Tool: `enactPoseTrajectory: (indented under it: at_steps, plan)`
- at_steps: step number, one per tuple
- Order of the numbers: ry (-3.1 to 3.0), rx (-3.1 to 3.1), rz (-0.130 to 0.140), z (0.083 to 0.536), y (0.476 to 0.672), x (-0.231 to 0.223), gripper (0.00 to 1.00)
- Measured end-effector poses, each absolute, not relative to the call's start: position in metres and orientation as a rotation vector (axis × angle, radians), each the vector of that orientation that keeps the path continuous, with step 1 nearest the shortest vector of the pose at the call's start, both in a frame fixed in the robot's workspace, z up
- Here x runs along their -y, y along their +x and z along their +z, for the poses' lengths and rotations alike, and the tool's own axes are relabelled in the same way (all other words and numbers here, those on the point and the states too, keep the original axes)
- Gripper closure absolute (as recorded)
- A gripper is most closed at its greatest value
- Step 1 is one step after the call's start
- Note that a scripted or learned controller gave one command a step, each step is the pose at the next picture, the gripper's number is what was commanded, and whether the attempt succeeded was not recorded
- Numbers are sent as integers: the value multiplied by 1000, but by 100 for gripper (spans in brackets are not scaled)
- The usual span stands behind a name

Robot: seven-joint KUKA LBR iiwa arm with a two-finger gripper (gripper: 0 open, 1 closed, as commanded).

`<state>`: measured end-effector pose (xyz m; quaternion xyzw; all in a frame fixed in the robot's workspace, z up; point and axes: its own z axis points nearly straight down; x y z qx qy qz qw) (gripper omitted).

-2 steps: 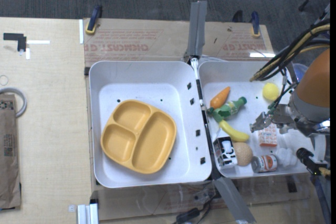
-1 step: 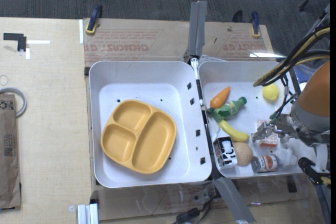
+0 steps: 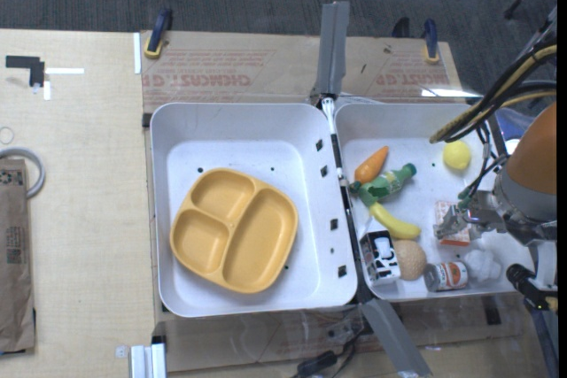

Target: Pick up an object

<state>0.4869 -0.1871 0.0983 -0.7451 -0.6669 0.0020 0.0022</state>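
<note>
Grey claw [image 3: 461, 221] low in right bin [image 3: 416, 115], over a red-white packet [image 3: 447, 221]; finger state can't tell.

Grey arm [image 3: 534, 181] — wrist low, rightward

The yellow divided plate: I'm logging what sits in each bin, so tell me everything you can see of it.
The yellow divided plate lies flat in the left bin, a little toward the bin's near left. It looks like matte plastic, rounded and roughly squarish, turned at a slant. Raised ridges split it into three compartments: one large on the right, two smaller on the left. Only the bin floor touches it.
</note>
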Motion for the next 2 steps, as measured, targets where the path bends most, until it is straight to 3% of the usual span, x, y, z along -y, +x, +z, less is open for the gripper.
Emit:
enactPoseTrajectory:
  at_steps: [1, 2]
  plan:
    - [-2181, 2255, 4, 90, 476, 165, 100]
    - [-2299, 2139, 7, 198, 538, 121, 100]
